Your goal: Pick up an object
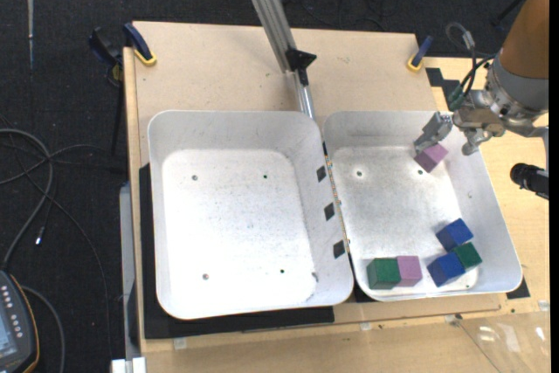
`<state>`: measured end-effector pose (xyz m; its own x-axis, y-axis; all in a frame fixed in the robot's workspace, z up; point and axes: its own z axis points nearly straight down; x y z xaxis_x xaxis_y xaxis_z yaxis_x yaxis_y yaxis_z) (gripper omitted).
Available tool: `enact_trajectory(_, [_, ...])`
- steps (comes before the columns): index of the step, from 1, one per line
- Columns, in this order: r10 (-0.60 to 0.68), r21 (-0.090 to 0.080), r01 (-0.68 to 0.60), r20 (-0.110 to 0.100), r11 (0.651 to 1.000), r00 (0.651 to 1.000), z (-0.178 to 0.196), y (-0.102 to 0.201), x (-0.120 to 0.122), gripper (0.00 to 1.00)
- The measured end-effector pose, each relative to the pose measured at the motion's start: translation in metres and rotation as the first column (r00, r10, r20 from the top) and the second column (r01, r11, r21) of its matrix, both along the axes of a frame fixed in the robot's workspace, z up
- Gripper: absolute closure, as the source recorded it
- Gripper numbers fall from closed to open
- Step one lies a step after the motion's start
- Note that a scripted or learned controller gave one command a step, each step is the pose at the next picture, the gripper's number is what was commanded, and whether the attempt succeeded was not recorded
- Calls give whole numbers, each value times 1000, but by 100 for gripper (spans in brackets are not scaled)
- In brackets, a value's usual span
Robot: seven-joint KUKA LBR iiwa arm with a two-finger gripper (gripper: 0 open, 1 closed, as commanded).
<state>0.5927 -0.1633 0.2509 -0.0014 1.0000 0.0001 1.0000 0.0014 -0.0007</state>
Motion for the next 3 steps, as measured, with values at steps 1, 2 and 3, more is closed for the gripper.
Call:
enact_trajectory(1, [-8,0,8,-9,1000,1000,-90,-58,-57,0])
enact_trajectory(2, [-2,3,2,3,1000,1000,-156,-60,-103,0])
enact_trajectory(3, [-2,1,2,3,1000,1000,-155,-61,-102,0])
